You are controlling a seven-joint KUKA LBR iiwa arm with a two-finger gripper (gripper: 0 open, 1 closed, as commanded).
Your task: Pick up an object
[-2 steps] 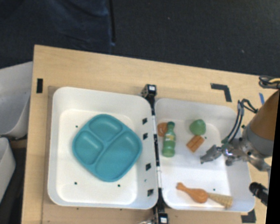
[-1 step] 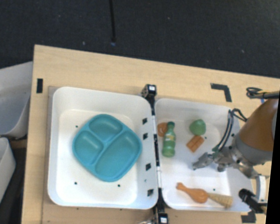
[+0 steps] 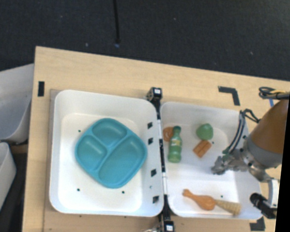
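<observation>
Worktop: pale wood-grain board, flat, matte, carrying two shallow white bins side by side, clipped together along their shared wall.

Left bin: smooth white plastic, rounded corners. A teal divided plate is lying flat in it, glossy, with three compartments and soft rounded edges; bare white floor is showing all around the plate.

Right bin: same make. Lying in it:
- green bottle, slim, just beside the shared wall;
- small orange piece, touching the bottle's left side;
- round green object, near the far wall;
- orange block, tilted, just below the round green object;
- orange drumstick-shaped toy, near the front wall;
- tan ribbed cone, lying end to end with the drumstick-shaped toy.

Arm: grey with an orange band, reaching in from the right. Gripper is hanging over the right bin's open middle floor, right of the orange block and apart from it. Whether the jaws are parted or closed cannot be told; nothing is visibly sitting between them.
</observation>
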